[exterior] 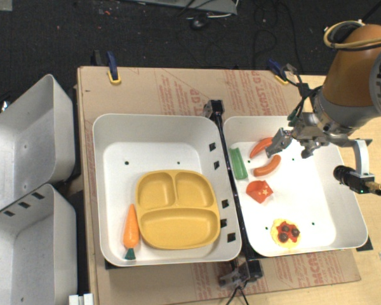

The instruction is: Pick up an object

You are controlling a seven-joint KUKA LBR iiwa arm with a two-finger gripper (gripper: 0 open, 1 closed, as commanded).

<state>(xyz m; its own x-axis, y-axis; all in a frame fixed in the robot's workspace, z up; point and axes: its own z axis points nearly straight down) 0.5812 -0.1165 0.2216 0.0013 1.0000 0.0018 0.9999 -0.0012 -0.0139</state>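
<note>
1. The hand [296, 142] hangs over the right bin's [343, 234] far part, fingers spread apart, nothing between them.
2. Nearest target: orange-red sausage [267, 166], lying just below-left of the hand, long axis slanting up toward it.
3. A red pepper [261, 146] lies just left of the hand's left finger.
4. Judgement: a short shift left and toward the camera, then descend.
</note>
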